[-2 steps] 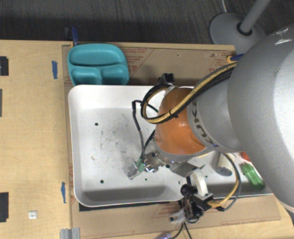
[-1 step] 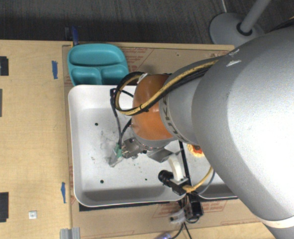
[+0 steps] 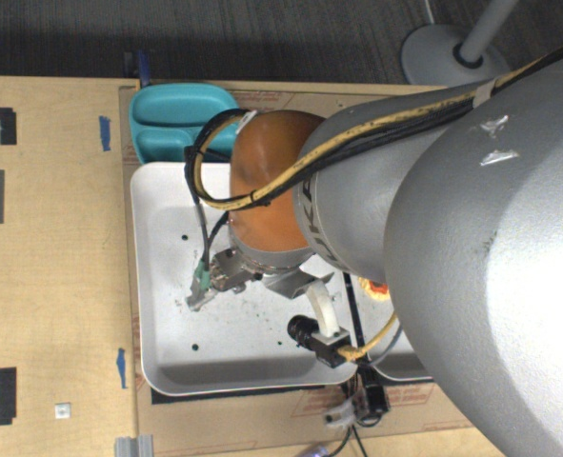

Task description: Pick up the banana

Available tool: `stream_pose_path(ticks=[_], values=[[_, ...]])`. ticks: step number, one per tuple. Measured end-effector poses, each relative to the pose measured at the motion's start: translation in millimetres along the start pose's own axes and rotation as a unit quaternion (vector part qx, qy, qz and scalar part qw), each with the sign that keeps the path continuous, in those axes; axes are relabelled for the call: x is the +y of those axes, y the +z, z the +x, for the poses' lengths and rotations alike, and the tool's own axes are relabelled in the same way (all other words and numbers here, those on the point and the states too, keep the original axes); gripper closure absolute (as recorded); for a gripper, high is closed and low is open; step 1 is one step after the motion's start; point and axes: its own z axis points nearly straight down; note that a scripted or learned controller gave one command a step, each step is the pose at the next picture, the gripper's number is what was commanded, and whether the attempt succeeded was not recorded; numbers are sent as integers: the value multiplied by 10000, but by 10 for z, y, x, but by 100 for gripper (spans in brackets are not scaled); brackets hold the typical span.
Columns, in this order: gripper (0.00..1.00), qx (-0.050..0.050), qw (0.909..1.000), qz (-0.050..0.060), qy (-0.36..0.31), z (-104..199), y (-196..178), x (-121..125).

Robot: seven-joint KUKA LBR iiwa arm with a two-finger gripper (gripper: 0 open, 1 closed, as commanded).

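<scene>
Hovering low — end effector (image 3: pixel 203 288), white bin (image 3: pixel 162 246)

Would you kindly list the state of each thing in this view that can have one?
Arm: reaching in from the right, low over the left bin, covering much of it.
Gripper: down near the bin floor.
Left white bin: upright on the bench, floor specked with dark bits.
Teal object: lying beyond the bin's far edge.
Banana: I cannot make it out.
</scene>
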Motion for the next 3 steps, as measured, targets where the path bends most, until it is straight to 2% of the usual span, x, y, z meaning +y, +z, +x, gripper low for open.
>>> stream_pose_path(ticks=[1,2,3], values=[[0,1,9992,-19,-395,103,814,-217],[100,43,9992,-37,-405,155,704,-201],[100,-6,9720,6,2349,-63,77,108]])
